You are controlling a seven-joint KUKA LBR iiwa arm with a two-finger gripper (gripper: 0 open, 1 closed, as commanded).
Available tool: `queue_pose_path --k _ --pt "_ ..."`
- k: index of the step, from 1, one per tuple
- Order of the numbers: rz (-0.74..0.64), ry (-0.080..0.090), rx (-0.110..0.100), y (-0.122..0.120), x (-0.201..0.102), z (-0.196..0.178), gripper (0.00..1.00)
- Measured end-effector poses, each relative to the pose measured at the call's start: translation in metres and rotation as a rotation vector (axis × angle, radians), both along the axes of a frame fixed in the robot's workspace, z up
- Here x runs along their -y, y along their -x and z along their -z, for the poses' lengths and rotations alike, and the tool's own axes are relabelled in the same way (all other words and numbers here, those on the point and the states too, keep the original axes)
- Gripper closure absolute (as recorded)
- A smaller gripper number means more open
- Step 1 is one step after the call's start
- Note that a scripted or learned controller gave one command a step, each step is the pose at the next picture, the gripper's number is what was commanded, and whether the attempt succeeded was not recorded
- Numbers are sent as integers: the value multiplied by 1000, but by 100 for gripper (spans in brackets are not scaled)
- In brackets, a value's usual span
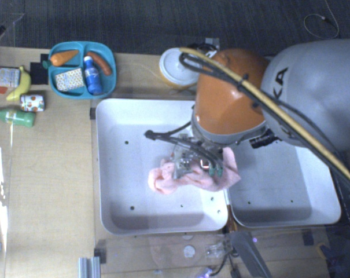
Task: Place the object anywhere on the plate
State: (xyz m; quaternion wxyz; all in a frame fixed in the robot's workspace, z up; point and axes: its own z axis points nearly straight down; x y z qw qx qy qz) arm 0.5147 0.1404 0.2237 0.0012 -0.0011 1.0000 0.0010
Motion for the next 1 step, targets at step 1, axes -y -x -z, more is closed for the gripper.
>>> queue_pose_path --k 1 --pt "0 0 0 0 0 0 0"
